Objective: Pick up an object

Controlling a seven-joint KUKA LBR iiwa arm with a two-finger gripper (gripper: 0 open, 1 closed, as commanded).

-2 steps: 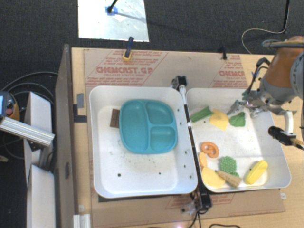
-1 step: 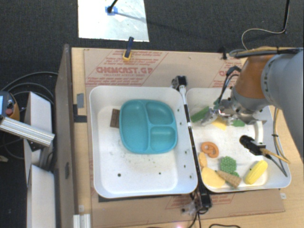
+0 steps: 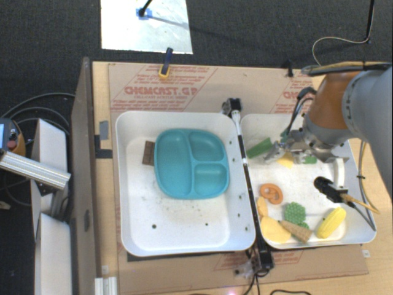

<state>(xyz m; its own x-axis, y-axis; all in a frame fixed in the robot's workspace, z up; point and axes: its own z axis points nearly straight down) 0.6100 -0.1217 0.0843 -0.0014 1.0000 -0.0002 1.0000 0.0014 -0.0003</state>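
Above right bin (image 3: pixel 350 165), pincer (image 3: pixel 284 153) (low)

I'm seeing the arm (image 3: pixel 362 103) getting cut off at the right edge, so I'm not making out its base. The gripper (image 3: pixel 288 147) is blurring into the clutter, and its wrist is covering part of a yellow piece (image 3: pixel 285 162) and a green piece (image 3: pixel 309 160). The teal plate (image 3: pixel 191 163) is hiding part of a brown block (image 3: pixel 148 153). At left, a device (image 3: pixel 9 137) is running off-frame.
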